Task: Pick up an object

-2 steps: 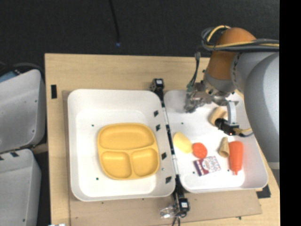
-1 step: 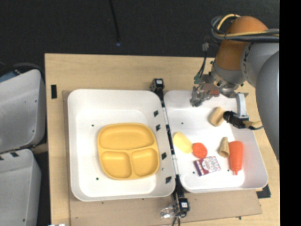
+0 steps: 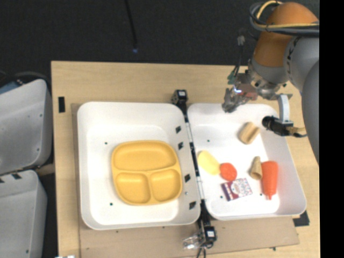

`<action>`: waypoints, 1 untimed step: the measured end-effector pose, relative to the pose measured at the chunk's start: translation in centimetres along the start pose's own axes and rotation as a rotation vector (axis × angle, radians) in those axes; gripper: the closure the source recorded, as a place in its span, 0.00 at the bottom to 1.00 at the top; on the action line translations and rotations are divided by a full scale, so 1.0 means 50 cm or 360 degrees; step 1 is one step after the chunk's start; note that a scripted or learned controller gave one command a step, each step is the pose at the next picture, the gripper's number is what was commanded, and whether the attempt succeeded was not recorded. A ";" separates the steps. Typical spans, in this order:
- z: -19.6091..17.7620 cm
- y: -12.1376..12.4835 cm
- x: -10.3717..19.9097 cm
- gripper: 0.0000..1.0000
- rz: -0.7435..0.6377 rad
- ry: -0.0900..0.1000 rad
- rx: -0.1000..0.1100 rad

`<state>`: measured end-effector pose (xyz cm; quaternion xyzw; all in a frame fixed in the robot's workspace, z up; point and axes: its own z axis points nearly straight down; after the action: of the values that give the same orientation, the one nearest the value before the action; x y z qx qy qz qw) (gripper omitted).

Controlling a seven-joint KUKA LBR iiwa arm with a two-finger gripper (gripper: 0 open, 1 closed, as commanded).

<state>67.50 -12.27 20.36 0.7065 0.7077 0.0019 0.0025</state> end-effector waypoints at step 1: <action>-0.085 0.003 -0.003 1.00 -0.0001 0.0000 0.0001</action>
<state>67.61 -12.39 24.60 0.7062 0.7080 0.0017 0.0024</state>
